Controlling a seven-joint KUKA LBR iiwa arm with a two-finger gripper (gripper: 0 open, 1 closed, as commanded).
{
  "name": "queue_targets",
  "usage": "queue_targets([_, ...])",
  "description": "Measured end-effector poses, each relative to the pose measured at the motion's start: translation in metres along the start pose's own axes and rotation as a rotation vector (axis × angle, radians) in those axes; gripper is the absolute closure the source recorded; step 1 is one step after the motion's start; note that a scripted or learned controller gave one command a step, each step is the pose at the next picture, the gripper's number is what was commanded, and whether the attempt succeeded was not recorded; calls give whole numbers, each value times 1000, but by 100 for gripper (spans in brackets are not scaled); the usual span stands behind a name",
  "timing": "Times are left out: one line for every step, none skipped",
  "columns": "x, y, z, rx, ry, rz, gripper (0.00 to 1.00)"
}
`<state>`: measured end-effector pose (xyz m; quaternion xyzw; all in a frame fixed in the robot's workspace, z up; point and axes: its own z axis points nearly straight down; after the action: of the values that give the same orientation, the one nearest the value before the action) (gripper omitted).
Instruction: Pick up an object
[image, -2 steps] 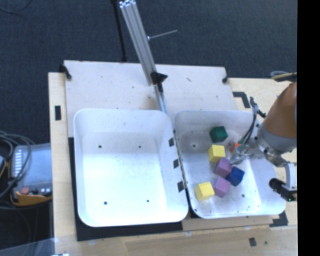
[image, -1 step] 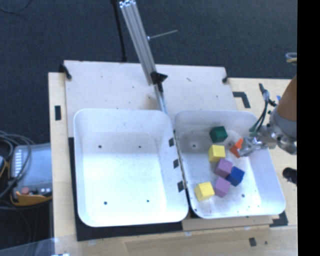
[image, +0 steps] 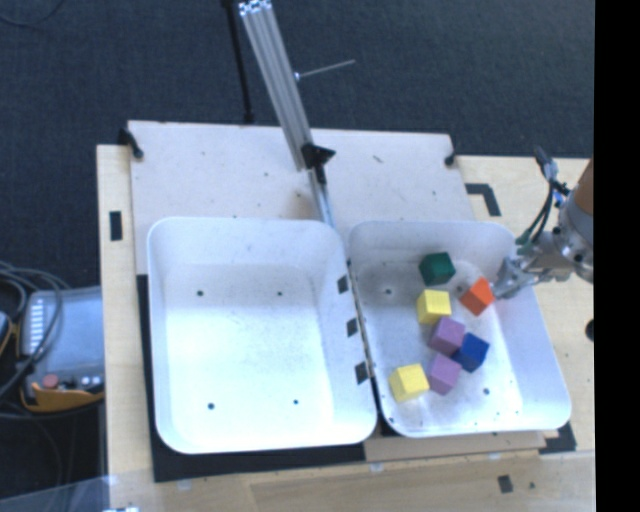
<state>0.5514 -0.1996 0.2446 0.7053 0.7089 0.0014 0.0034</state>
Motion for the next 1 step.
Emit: queue_targets([50, 13, 11, 7, 3, -2, 100])
